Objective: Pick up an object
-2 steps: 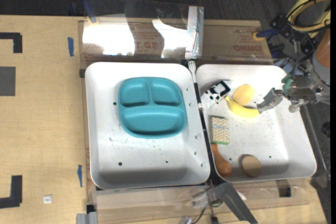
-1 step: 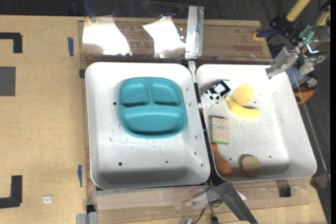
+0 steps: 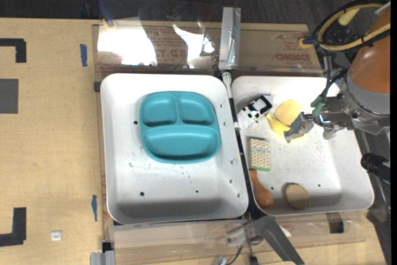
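1. Two shallow white bins sat side by side on the desk (image 3: 43,133); the left bin (image 3: 118,195) held a teal divided tray (image 3: 180,126), and the right bin (image 3: 329,186) held several small things.
2. One grey arm with an orange band (image 3: 372,68) reached in from the right, and its pincer (image 3: 298,128) hung low over the right bin's upper middle.
3. Whether the pincer was released or clenched could not be told from this angle.
4. A yellow rounded object (image 3: 284,115), the likeliest thing to be picked, lay just to the left of the pincer tip, touching or nearly touching it; it could not be seen between the tips, so no hold was confirmed.
5. Other things lay in the same bin: a black-and-white patterned piece (image 3: 255,107) near the divider, a speckled flat packet (image 3: 260,154) below it, an orange-brown object (image 3: 263,194) at the lower left, and a tan round object (image 3: 297,195) near the front wall.
6. By my judgement, the step in hand was the approach and closing on the yellow object, with the lift not yet begun.
7. The next move probably called for centring the pincer over the yellow object, closing firmly, then raising it straight up; its rounded shape might let it roll aside.
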Available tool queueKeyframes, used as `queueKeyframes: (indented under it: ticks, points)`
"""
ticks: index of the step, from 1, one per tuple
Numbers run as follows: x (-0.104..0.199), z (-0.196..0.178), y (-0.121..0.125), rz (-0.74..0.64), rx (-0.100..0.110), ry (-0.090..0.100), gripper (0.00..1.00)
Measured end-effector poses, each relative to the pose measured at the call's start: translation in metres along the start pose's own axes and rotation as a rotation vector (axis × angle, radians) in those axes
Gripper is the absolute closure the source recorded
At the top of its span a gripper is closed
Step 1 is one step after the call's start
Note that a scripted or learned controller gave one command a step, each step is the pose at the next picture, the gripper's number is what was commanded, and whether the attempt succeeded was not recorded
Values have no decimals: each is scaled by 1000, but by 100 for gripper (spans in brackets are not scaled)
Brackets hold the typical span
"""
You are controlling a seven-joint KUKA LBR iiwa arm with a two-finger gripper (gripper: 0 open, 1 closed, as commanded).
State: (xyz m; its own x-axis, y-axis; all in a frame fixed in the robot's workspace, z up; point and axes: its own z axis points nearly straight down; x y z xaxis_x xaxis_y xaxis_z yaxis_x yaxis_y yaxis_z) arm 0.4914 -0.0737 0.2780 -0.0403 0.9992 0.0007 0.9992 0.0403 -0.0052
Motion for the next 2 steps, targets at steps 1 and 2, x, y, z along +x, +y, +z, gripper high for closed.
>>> queueKeyframes:
  ticks: [1,2]
  points:
    - [-16,47,59,-181,-6,-1,0]
    - [-60,179,76,-135,-15,-5,0]
